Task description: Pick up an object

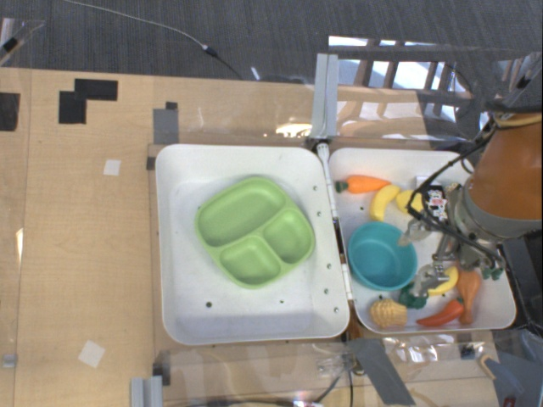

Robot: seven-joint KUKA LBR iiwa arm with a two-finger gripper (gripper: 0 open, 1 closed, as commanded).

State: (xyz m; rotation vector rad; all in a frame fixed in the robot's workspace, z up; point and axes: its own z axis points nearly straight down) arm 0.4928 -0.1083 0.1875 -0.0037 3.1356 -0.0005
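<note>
A pale wooden worktop point(76, 253) with black patches meets dark carpet point(170, 15) beyond. The left bin point(182, 312) holds a green divided plate point(254, 230). Over the right bin point(501, 316), crowded with toy food, the gripper point(441, 270) hangs above a banana point(445, 284); its fingers' state cannot be told.

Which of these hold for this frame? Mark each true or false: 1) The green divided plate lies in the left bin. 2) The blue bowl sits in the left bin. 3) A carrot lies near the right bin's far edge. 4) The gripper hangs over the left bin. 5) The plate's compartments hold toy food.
1) True: the green divided plate lies in the left bin.
2) False: the blue bowl sits in the right bin.
3) True: the carrot lies there, beside a banana.
4) False: the gripper is over the right bin.
5) False: the compartments hold nothing.
</note>
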